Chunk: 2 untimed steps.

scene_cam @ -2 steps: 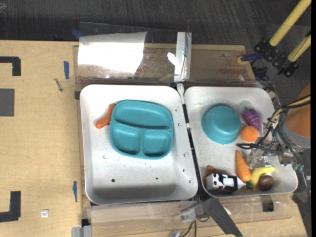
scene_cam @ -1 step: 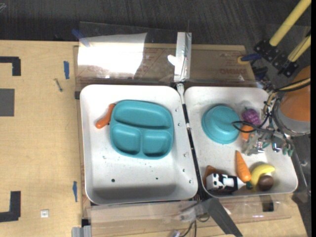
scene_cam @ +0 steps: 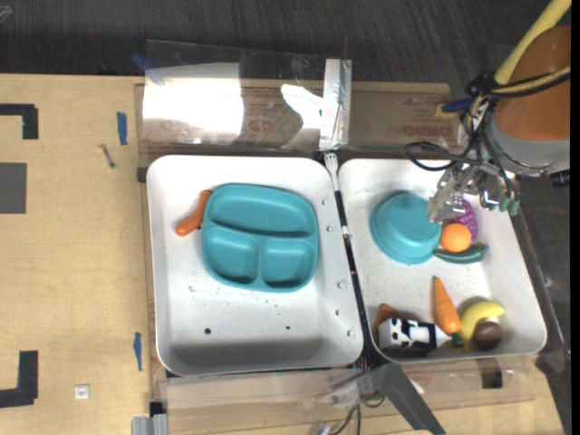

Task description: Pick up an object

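The grey arm with its orange band [scene_cam: 535,62] reached in from the far right, and its end effector [scene_cam: 450,198] hung over the far part of the right shallow white bin [scene_cam: 526,270]. The metal fingers pointed down beside the right rim of an upturned teal plastic bowl [scene_cam: 406,227]; whether they were apart or together could not be told, and nothing was seen between them.

Just right of the bowl lay a small orange ball-shaped fruit [scene_cam: 456,237], touching a purple object [scene_cam: 466,217] on its far side and a green curved piece [scene_cam: 464,254] on its near side. Nearer in the same bin sat an orange toy carrot [scene_cam: 444,304], a yellow toy banana [scene_cam: 480,314], a dark brown rounded object [scene_cam: 488,334] and a black-and-white toy figure [scene_cam: 408,332] against the near wall.

The left white bin [scene_cam: 172,333] held a teal three-compartment plastic tray [scene_cam: 258,236], with a second orange carrot-like piece [scene_cam: 191,217] touching its left edge. Both bins rested on the tan worktop [scene_cam: 63,243].
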Each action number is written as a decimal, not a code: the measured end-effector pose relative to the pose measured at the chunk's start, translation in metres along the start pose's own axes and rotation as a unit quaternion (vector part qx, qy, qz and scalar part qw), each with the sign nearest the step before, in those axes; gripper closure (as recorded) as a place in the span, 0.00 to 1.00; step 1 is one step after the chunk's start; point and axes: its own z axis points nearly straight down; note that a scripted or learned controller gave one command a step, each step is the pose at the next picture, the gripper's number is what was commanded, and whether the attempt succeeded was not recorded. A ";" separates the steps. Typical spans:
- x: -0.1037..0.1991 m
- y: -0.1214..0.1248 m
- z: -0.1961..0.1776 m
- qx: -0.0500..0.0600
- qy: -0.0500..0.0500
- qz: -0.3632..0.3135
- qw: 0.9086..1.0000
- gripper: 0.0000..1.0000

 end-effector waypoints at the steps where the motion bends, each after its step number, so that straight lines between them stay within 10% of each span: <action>1: 0.024 -0.027 0.062 0.002 -0.001 -0.003 1.000 1.00; 2: -0.022 -0.038 -0.057 0.002 -0.002 -0.047 0.999 1.00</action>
